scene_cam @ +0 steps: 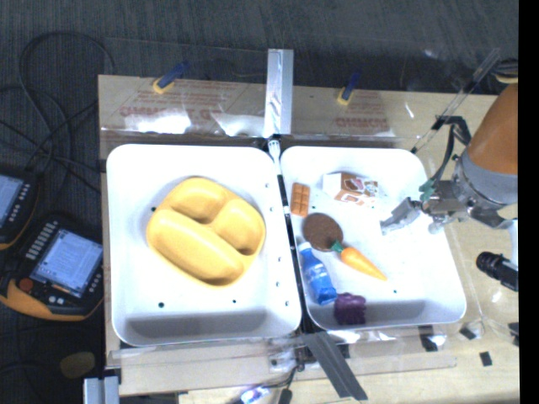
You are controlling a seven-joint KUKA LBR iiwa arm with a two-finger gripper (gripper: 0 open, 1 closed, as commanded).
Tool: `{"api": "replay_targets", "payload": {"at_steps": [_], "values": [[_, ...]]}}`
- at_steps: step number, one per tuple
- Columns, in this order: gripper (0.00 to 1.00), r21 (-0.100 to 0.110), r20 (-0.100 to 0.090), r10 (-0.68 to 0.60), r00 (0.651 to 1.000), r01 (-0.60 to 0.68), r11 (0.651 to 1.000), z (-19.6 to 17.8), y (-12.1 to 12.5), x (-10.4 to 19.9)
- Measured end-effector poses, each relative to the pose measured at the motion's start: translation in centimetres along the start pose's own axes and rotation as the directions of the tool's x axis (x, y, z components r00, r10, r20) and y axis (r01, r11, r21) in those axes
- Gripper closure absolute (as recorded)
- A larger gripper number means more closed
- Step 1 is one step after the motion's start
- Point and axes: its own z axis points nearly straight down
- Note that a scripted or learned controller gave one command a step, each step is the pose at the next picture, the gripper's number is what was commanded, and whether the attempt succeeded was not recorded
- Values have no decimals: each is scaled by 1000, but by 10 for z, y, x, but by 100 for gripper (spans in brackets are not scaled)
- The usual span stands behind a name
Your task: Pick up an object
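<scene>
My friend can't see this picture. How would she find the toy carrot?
Look in the right-hand shallow white bin, near its middle. The small orange toy carrot lies there slanted, its green tip touching a round brown disc. It is the bin's only pointed cone, unlike the blue bottle and purple lump below it.

Yellow bread-shaped toy (206,230), orange carrot (362,262) with green top, blue bottle (317,278), purple grapes (350,309), brown disc (322,230), 2 white bins (135,175).

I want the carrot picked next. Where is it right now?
The carrot lies in the right bin, near its middle, just right of the brown disc and above the purple piece.
</scene>
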Motion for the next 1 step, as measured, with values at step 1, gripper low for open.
{"api": "replay_targets", "payload": {"at_steps": [1], "values": [[0, -13, 0, 154, 988, -154, 988, 123, 20, 38]]}}
